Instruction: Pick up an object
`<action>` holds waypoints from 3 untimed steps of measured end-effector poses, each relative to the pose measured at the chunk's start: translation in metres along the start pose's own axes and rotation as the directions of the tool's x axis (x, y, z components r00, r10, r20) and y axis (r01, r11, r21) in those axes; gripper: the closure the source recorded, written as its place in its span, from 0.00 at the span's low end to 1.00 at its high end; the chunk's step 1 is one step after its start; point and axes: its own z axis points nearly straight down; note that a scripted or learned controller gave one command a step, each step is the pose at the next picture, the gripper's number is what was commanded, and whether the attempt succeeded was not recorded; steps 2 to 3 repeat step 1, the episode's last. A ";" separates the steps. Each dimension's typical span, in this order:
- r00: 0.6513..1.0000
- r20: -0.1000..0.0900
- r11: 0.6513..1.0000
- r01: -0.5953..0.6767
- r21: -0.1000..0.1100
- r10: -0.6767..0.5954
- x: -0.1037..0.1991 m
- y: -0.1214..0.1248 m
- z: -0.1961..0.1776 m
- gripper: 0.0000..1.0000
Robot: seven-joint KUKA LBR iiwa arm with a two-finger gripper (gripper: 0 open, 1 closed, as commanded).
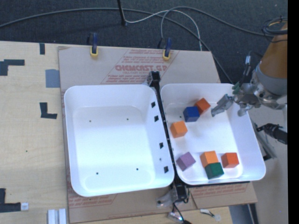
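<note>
The arm reaches in from the right, its pincer (226, 104) low over the right bin's (243, 139) upper right part, fingers spread wide with nothing between them. Just left of it an orange block (202, 105) touches a blue block (191, 113), both turned cornerwise. The bin's middle lies open, with more blocks near its lower rim.
</note>
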 end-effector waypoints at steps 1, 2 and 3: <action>1.000 -0.002 1.000 -0.004 0.010 0.004 -0.035 -0.028 0.115 0.00; 1.000 -0.002 1.000 -0.004 0.010 0.004 -0.035 -0.028 0.115 0.00; 1.000 -0.002 1.000 -0.004 0.010 0.004 -0.035 -0.028 0.115 0.00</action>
